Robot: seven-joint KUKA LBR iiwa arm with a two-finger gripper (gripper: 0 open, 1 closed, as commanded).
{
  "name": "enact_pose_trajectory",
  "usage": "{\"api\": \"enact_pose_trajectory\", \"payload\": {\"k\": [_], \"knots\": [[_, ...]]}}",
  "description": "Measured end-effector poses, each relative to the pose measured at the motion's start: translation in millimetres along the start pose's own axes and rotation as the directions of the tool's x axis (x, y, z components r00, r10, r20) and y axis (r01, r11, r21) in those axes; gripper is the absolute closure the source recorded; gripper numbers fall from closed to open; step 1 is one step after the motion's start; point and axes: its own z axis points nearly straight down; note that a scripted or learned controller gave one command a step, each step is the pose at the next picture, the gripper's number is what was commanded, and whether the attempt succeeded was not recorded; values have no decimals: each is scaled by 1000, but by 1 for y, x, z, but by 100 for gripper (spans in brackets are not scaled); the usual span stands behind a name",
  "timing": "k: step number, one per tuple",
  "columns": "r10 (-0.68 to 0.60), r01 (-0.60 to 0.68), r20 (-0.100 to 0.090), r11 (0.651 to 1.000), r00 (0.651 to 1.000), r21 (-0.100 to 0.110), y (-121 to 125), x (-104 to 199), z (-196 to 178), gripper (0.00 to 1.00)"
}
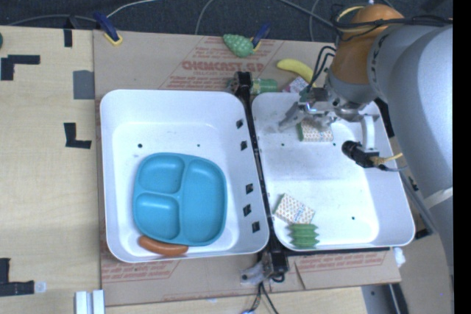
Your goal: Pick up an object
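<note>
My gripper [313,114] hangs over the far end of the right bin [383,220], can't tell its state. A checkered packet [317,132] lies just nearer than it, touching or almost. Other packet [294,210] and a green toy [303,234] sit well nearer.

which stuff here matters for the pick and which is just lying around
In play: end effector; checkered packet beneath it; second checkered packet; green toy.

Lying about: blue divided plate; orange sausage; banana; green clip item.
</note>
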Motion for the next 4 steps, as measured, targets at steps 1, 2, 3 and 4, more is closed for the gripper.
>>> {"api": "enact_pose_trajectory", "payload": {"k": [1, 2, 3, 4], "knots": [[-2, 2, -8, 1000, 1000, 4, 11, -21, 2, 0], [-1, 1, 1, 1000, 1000, -5, 6, -2, -1, 0], [-1, 1, 2, 1000, 1000, -7, 3, 8, -1, 0], [0, 1, 1, 1000, 1000, -7, 0, 23, -1, 0]]}}
